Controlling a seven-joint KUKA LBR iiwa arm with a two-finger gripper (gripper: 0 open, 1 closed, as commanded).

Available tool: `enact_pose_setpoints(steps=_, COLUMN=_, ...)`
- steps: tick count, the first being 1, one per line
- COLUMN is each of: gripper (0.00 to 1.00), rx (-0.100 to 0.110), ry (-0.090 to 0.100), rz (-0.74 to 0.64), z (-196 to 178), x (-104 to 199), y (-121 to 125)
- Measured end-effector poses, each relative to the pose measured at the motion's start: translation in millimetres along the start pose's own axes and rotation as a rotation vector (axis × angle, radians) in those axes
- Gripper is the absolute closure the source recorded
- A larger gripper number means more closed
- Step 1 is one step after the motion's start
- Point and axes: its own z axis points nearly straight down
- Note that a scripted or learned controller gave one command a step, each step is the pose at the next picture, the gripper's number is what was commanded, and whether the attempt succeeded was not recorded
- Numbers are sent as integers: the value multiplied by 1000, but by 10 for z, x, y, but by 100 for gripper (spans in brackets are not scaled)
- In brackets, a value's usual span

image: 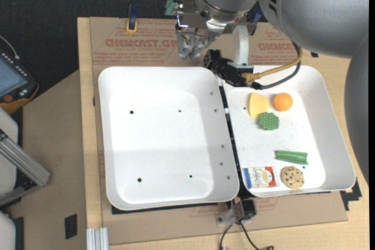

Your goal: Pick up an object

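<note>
1. From where I stand the pincer [190, 47] hangs over the back edge of the left bin [117, 126], near the desk's [88, 184] cardboard top; I cannot tell whether it is spread or pressed together, and nothing shows between its tips.
2. Everything worth picking lies in the right bin [328, 126], well apart from the pincer.
3. Toward the back: a yellow wedge [257, 105] like toy cheese, an orange ball [283, 101], and a knobbly green piece [269, 121] touching the wedge.
4. Toward the front: a long green pod [291, 156], a flat printed packet [259, 177] and a speckled cookie [292, 177].
5. I'd judge them all light, stiff plastic play food.
6. The ball looks smooth and apt to roll away; the packet and cookie lie too flat to catch easily.
7. The knobbly piece or the pod, taken across its narrow width, seems the surest hold.
</note>
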Motion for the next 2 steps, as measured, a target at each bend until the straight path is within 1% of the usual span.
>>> enact_pose_setpoints(steps=1, gripper=100, rx=-5, ry=2, rz=-3, z=83, x=565, y=87)
enact_pose_setpoints(steps=2, gripper=100, rx=-6, ry=1, rz=1, z=142, x=618, y=439)
